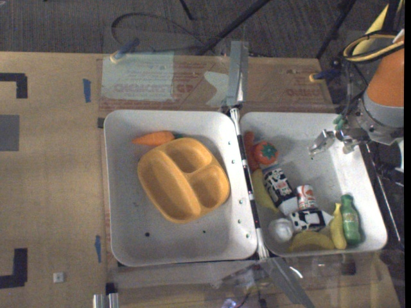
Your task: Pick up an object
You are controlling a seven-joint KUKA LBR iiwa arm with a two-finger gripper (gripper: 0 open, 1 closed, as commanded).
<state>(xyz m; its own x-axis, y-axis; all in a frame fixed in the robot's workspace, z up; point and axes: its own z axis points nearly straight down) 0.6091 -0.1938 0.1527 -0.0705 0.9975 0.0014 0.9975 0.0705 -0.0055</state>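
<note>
The gripper (323, 140) is hovering over the upper part of the right bin (376, 191), its fingers spread apart and holding nothing; below and to its left a tomato (264, 151) is lying by the bin's wall; further below, a milk carton (279, 186), a small can (307, 197), a banana (310, 240) and a green bottle (350, 219) are crowding together — all well apart from the fingers; far to the left, a yellow divided plate (183, 178) and a carrot (153, 138) are sitting in the other bin (122, 191).
</note>
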